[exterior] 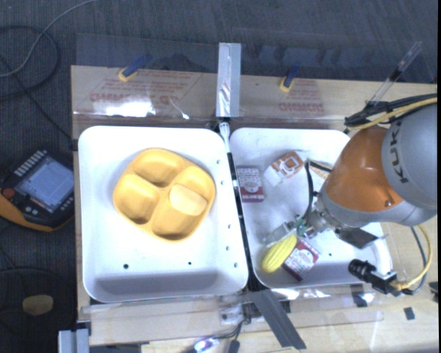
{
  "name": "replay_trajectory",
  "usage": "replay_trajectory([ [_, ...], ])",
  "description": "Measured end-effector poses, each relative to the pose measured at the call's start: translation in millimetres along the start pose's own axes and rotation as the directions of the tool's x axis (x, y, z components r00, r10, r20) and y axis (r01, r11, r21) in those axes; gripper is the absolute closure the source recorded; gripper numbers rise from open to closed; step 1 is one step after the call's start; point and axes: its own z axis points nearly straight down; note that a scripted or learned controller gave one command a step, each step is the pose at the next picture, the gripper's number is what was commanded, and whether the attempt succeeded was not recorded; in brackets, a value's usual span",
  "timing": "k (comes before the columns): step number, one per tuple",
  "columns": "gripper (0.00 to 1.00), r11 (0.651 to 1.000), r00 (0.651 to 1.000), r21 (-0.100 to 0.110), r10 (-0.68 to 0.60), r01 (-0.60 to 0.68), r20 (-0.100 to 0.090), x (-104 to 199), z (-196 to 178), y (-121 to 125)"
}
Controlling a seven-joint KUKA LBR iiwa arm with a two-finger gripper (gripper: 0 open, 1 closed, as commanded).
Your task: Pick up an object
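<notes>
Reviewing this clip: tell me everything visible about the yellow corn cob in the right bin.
The corn cob is bright yellow with a bumpy, kernel-like surface and looks like a plastic toy. It lies on its side near the front of the right bin, slanting from lower left to upper right, with a greenish bit at its upper right end. A small red packet sits against its right side. The gripper is just above its upper end; whether it touches the cob cannot be told.

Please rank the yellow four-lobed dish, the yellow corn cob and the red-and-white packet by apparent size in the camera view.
1. Yellow four-lobed dish
2. Yellow corn cob
3. Red-and-white packet, close to the cob, so unsure.
</notes>
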Motion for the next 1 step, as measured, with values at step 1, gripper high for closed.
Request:
replay_trajectory([
  [1,1.0,1.0,1.0,0.005,-0.004,0.004,-0.011,2.8,-6.2,1.6],
])
